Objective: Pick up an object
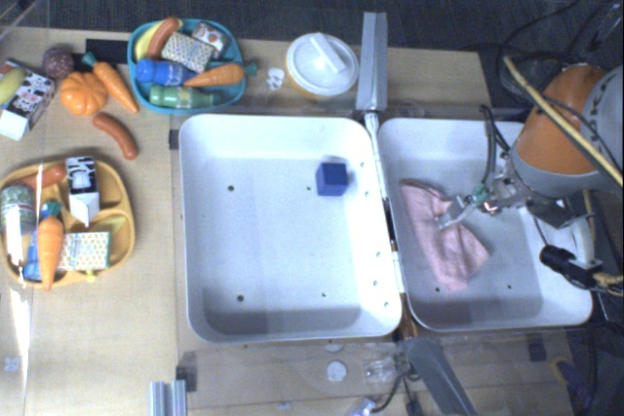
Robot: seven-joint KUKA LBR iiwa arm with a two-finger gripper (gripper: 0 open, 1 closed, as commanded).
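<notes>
At the far left of the counter [146,209], a yellow tray [119,231] is holding toy food, and a blue bowl [234,91] behind it is holding more. A toy pumpkin [80,94] and a sausage [115,135] are lying loose between them. None of these is lying within either bin.

The left bin [253,307] is carrying one item: a blue cube [332,178], sitting flat near the bin's right wall and well apart from the hand. A white lid [322,63] is resting behind this bin, beside a grey post [370,63].

The right bin [507,307] is carrying a pink cloth [439,234], lying crumpled on the bin floor from the left-centre toward the front. The hand [466,207] is hanging at the cloth's upper right edge, with one finger [450,214] touching or nearly touching the fabric. At this size it cannot be told whether the fingers are spread, pressed together, or pinching cloth.

Judged from this position, the cloth is the object being attempted. For a sound grasp:

1. The fingers should be closing on a raised fold, not on a flat single layer.
2. The hand should be rising straight, so that the cloth is not dragging against the wall between the bins.
3. Grip should be confirmed once the cloth is hanging clear of the floor.

Soft fabric is likely to slip out of a shallow pinch. Cables [561,258] at the bin's right side are lying close to the arm [556,132] and could be snagging during withdrawal.
</notes>
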